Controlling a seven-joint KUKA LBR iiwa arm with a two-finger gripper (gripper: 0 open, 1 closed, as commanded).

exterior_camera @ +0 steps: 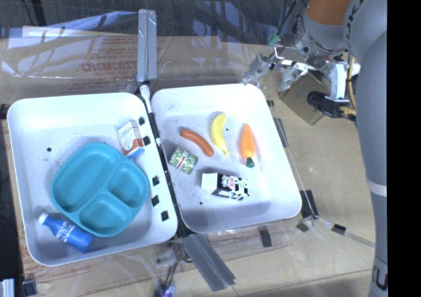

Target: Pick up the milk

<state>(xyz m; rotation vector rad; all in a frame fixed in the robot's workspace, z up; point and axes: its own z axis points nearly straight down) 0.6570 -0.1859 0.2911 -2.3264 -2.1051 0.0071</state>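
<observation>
The robot's tool (279,69) hangs in the upper right of the frame, above the far right corner of the right bin (279,184), outside its rim. Its metal fingers look spread apart, with nothing between them. Above it an orange band circles the grey arm (371,59), which fills the right side of the frame.

Just below and left of the tool, inside the right bin, lie several small items. A carrot (247,143) lies near the right wall, with a yellow banana (219,133) just to its left and a sausage (197,142) further left. A small green packet (183,159) sits near the bin's left wall.

The milk (225,186), a small white carton with black cow patches, lies on its side toward the lower middle of the right bin, apart from the other items and below the carrot.

The left bin (26,177), touching the right one on the surface (316,158), holds a blue divided plate (99,187), a small red and white carton (130,137) at the plate's upper right, and a blue bottle (66,232) at the lower left.

The task appears to be at the approach step, with the pick not yet begun. The next move probably calls for travelling down and left in the frame until the tool is over the milk, then descending with the fingers astride its narrower side
</observation>
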